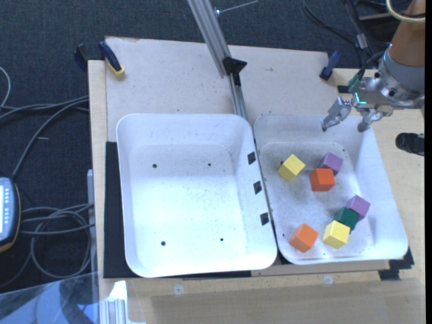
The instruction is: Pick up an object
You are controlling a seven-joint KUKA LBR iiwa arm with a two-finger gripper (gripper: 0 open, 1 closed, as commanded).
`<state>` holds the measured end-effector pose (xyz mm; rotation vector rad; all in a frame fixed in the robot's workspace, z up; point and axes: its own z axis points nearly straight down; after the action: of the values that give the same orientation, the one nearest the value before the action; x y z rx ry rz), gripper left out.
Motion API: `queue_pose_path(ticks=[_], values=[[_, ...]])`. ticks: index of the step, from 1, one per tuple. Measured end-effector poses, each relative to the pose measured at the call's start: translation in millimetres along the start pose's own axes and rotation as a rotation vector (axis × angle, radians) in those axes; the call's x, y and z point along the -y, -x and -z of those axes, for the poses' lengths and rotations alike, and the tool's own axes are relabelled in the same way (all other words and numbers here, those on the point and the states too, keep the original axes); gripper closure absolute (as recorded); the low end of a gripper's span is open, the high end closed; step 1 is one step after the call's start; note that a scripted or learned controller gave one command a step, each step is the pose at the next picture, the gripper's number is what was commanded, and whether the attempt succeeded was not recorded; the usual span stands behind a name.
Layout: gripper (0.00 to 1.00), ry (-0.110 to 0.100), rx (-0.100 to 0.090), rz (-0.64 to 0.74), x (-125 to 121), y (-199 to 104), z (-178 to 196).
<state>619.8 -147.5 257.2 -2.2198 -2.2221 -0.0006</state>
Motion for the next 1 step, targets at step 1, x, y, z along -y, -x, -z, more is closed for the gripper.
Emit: queue_pose_path(ticks=[1], values=[[0.0,-0.007,-0.001,-0.001,5.6,-2.6,-62.1]])
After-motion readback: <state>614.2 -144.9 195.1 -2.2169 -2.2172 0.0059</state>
